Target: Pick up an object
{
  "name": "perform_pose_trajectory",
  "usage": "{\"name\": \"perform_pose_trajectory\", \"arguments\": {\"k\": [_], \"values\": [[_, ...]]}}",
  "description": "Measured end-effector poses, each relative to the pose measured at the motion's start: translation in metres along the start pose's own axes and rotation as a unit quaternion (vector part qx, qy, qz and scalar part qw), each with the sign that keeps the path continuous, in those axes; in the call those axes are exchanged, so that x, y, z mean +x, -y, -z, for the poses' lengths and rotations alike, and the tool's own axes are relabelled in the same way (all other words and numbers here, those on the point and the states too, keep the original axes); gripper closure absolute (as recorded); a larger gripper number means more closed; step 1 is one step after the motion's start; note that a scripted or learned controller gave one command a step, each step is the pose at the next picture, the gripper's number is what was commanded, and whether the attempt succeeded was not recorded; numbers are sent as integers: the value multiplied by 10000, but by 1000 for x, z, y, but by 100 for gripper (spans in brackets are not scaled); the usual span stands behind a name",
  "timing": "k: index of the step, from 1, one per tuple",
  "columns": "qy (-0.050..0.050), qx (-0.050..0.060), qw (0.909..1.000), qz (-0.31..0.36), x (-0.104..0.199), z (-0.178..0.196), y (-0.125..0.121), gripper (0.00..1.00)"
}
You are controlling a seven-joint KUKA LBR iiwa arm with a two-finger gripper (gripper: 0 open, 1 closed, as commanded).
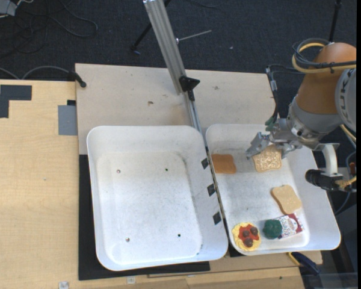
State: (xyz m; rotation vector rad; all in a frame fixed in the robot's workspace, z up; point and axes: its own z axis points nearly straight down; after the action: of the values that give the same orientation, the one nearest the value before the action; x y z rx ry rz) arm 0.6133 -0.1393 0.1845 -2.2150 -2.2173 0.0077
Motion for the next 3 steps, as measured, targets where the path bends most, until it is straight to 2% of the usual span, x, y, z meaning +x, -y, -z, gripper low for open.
{"name": "perform_pose_trajectory", "arguments": {"k": [1,2,3], "values": [[-1,6,10000,-6,-1,-65,2,0],[10,-32,10000,-15,0,-94,2,0],[4,-26,10000,-42,-2,-84,2,100]]}}
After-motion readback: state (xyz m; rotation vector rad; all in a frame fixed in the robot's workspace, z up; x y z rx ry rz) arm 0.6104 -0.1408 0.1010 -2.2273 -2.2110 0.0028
